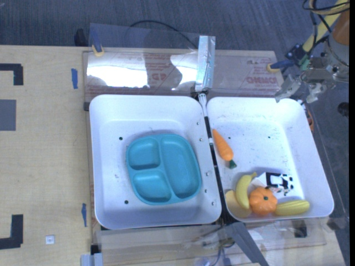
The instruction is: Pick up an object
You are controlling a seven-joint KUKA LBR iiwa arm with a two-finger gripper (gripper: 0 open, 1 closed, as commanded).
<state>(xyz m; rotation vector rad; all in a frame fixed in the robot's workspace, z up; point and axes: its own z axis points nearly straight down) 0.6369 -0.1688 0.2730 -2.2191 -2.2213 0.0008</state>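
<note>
Camera view looks down on two white bins side by side. Near the front edge of the right bin (266, 126) lie a banana (243, 188), a small orange pumpkin (262, 200), a second yellow fruit (292, 207) and a black-and-white toy (277, 182); a carrot (222, 146) lies by its left wall. A blue divided plate (163, 168) sits in the left bin (111, 115). The gripper (304, 87) hangs beyond the right bin's far right corner, and whether it is spread or closed cannot be told. Judging by this, the approach has not begun; next it must travel over a chosen object and descend.
</note>
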